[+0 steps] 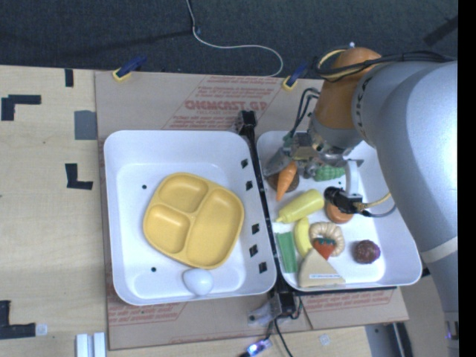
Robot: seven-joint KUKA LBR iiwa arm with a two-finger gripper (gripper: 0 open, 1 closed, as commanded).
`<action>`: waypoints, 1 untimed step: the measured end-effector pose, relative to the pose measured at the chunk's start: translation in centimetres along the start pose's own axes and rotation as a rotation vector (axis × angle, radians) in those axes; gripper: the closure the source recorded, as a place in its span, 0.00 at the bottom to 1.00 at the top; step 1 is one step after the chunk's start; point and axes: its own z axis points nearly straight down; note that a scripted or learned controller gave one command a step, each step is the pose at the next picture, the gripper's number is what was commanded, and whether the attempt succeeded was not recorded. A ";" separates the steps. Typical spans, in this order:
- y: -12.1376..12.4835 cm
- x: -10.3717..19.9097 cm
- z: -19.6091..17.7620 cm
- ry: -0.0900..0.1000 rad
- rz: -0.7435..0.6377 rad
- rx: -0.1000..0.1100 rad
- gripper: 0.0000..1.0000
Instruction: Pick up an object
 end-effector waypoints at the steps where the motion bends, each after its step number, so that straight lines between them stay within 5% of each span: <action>1: 0.2 -0.1 -1.4 -0.004 0.000 -0.007 1.00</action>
